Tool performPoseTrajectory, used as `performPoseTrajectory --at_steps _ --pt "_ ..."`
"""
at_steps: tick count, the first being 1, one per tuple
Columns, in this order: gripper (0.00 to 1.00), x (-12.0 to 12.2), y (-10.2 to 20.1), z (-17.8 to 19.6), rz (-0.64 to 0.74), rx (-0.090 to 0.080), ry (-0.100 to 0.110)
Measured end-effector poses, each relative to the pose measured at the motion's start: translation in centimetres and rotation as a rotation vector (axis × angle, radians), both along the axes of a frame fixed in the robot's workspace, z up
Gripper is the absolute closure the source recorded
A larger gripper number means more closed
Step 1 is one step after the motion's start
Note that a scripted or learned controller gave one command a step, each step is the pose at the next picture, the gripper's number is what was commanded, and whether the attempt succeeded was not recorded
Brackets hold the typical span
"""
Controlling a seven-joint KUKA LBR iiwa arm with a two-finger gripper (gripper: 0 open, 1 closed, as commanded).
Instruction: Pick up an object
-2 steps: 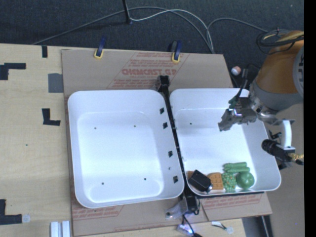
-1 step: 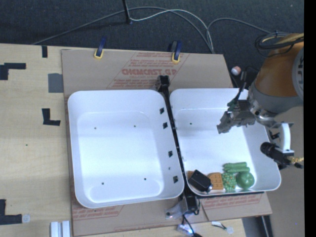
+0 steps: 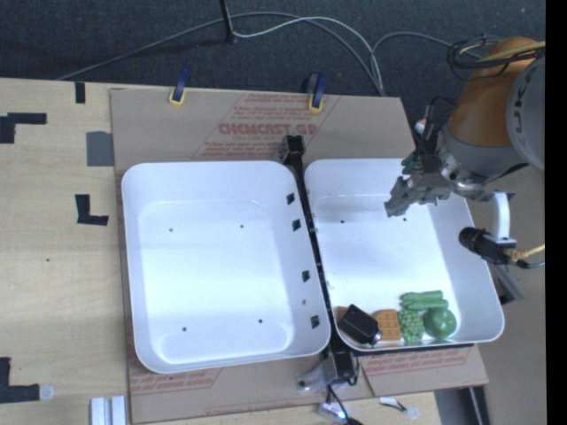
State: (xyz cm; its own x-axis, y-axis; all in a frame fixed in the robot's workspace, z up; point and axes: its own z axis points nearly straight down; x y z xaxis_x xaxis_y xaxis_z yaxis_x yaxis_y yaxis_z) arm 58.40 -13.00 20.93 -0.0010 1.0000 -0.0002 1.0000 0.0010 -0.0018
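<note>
1. Two shallow white bins are sitting side by side on a sheet of brown cardboard (image 3: 266, 127), which is lying on the wooden bench (image 3: 53, 264).
2. The left bin (image 3: 142, 184) is showing a bare white floor, marked by a few small dark dots.
3. The right bin (image 3: 483, 295) is holding all the loose things, and they are crowding together along its near edge.
4. A black object (image 3: 359, 324) is lying tilted at the near left corner of that bin, close to the divider between the bins.
5. Just to its right, an orange-tan block (image 3: 386, 323) is resting against it.
6. Further right, a cluster of green toys (image 3: 425, 315) is sitting in the near right corner, with a round green piece on its right side and a longer ribbed piece lying across the top.
7. The gripper (image 3: 398, 204) is hanging over the far half of the right bin, well apart from the objects at the near edge.
8. Nothing is showing between its tips, and whether they are spread or closed cannot be told from this angle.
9. The arm (image 3: 496, 122), grey with an orange band, is reaching in from the right.
10. Two clamps, blue with yellow, are gripping the far edge of the cardboard.
</note>
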Motion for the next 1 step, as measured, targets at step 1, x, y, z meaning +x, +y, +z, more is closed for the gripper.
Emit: performPoseTrajectory --at_steps 1 --pt "1.00 -6.29 -0.20 0.55 -0.002 0.000 -0.001"
